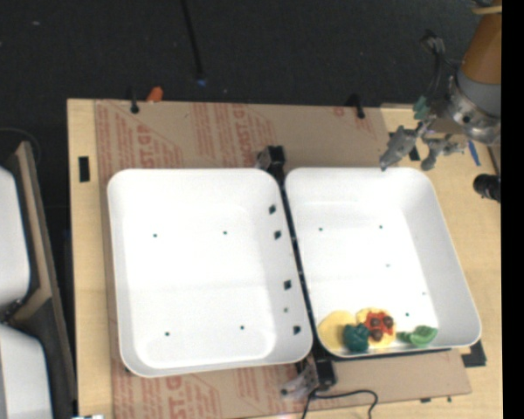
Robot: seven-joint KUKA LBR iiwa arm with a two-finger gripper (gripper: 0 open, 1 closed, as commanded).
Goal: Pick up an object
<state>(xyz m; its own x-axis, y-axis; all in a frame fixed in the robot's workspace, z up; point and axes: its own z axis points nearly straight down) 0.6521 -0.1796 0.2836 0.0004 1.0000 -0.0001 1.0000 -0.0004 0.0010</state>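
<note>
Two white bins sat side by side on the bench (87,234), the left bin (131,234) and the right bin (437,234). The arm (480,68) hung above the right bin's far right corner, its gripper (410,153) spread and gripping nothing. In that bin's near corner lay a yellow piece (334,328), a teal toy (356,338), a red-orange toy (380,322) and a green toy (419,334), bunched together.

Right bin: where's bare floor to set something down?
Right shallow white bin: floor bare from the far wall down to the near edge. Crowded only at the near wall: pale yellow object, teal piece, red piece, green piece. Tool hangs over the far rim.
</note>
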